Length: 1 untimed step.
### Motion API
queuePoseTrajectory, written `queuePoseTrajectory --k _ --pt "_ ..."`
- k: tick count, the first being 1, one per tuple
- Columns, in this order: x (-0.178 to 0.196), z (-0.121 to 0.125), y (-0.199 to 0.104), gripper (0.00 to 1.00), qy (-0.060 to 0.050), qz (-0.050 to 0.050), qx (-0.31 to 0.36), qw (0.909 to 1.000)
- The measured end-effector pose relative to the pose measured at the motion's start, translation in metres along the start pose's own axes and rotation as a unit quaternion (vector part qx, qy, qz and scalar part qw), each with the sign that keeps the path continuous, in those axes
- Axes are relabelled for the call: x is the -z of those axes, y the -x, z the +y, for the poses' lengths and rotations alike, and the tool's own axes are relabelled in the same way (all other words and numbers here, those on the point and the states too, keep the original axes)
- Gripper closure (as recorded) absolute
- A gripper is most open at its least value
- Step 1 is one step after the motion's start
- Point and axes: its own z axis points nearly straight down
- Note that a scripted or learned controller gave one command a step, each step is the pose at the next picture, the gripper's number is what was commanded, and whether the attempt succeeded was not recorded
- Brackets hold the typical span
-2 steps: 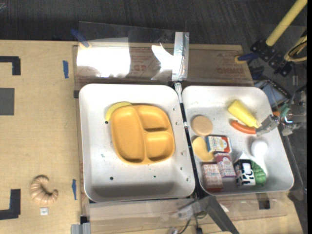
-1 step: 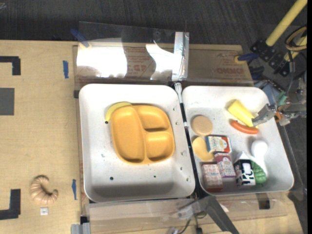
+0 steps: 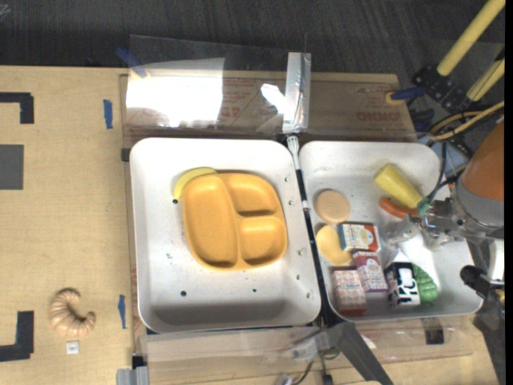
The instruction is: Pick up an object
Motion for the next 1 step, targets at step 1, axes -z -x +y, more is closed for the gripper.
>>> queuePoseTrajectory --k 1 --pt "0.0126 0.0013 0.0061 1.0 0.004 -0.005 -0.004 1.0"
